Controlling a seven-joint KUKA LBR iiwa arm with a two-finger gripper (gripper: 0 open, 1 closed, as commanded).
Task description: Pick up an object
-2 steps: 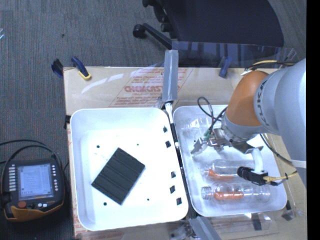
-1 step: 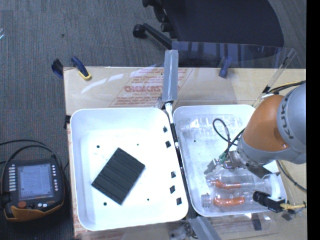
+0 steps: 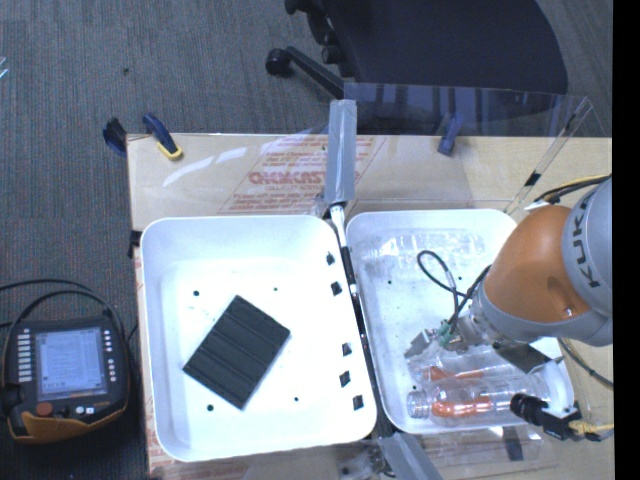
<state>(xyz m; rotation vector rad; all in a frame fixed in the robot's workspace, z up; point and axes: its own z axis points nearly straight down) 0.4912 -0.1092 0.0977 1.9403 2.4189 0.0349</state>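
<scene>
A black ribbed rectangular pad (image 3: pixel 237 352) lies flat in the left white bin (image 3: pixel 165 258), turned at a slant. The right white bin (image 3: pixel 385 238) holds clear plastic bottles: one (image 3: pixel 432 248) lies near the far wall, and two with orange contents (image 3: pixel 468 404) lie along the near wall. My gripper (image 3: pixel 428 341) is low in the middle of the right bin, just above the orange-tinted bottles and touching or nearly touching the upper one (image 3: pixel 470 375). The orange wrist band and the arm hide the bin's right part.
A grey post (image 3: pixel 342 158) rises between the bins at the back. A teach pendant (image 3: pixel 65 368) lies on the floor at the left. Blue and yellow clamps (image 3: pixel 160 138) grip the bench's far left corner. An office chair (image 3: pixel 420 28) stands behind the bench.
</scene>
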